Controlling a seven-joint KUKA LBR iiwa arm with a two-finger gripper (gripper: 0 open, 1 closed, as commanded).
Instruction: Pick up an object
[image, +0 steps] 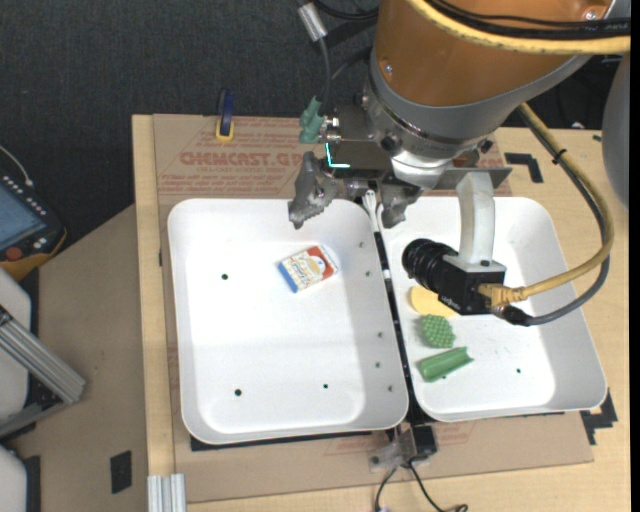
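My gripper (352, 208) hangs above the far end of the divider between the two bins, its fingers (308, 203) spread apart with nothing between them. A small white, blue and orange packet (307, 268) lies in the left bin (250, 390), just below and left of the gripper. In the right bin (540, 370) lie a yellow piece (424, 299), a green knobbly piece (436, 329) and a green cylinder (443, 363).
A black camera unit (447, 275) on a white bracket with a yellow cable hangs over the right bin. The bins rest on a cardboard sheet (250, 150) with a blue and yellow clamp (226, 122) at its far edge.
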